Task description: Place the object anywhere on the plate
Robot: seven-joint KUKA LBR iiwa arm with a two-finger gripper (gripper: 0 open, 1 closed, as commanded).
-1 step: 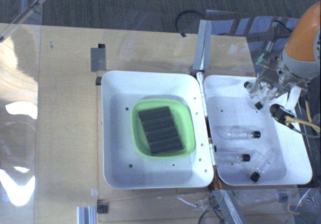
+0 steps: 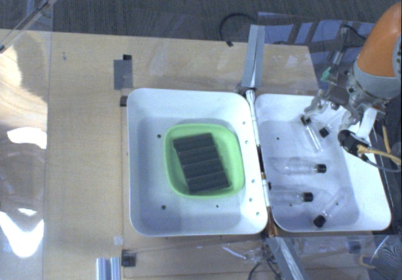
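A green square plate (image 2: 171, 147) sits in the left white bin (image 2: 144, 210). A dark grey ridged block (image 2: 201, 162) lies on it, turned slightly askew. Several clear tubes with black caps lie in the right white bin (image 2: 370, 210): one near the middle (image 2: 303, 167), one lower down (image 2: 290, 197), one at the front (image 2: 328, 213). Another clear tube (image 2: 312, 139) lies close under my gripper (image 2: 316, 124), which hangs low over the right bin's back part. I see nothing clearly held in it.
The arm's orange band (image 2: 383, 46) and wrist reach in over the right bin's far right corner, with a yellow cable (image 2: 377, 154) trailing along the bin's right rim. A metal divider (image 2: 254, 59) rises behind the seam between the bins.
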